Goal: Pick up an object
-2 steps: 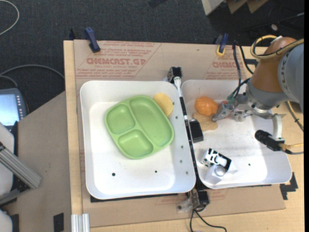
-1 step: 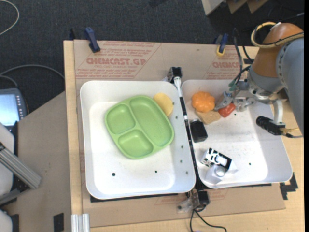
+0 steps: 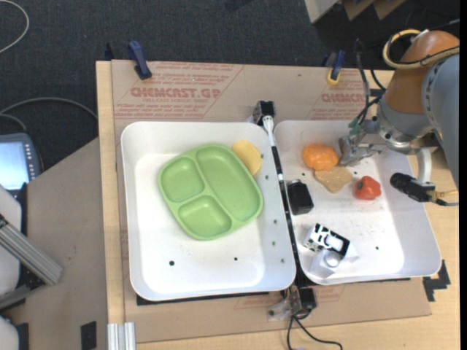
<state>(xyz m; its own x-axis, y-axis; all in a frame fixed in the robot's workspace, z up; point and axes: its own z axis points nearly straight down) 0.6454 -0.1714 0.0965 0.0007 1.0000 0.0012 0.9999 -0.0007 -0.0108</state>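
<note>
My gripper [image 3: 349, 153] is low in the right bin [image 3: 408, 257], near its back. It hangs just right of an orange round object [image 3: 319, 156] and just above a tan flat piece [image 3: 334, 179]. A red round object [image 3: 368, 187] lies a little to the gripper's front right. Nothing shows as held. A black block [image 3: 299, 197] lies by the bin's left wall, and a black-and-white object [image 3: 327, 241] lies at the front left.
The left bin [image 3: 146, 254] holds a green compartment plate [image 3: 210, 192], with a yellow object [image 3: 248, 155] at its back right corner. A black-and-white rod [image 3: 271, 144] lies along the ridge between the bins. Blue clamps [image 3: 139, 58] grip the board's back edge.
</note>
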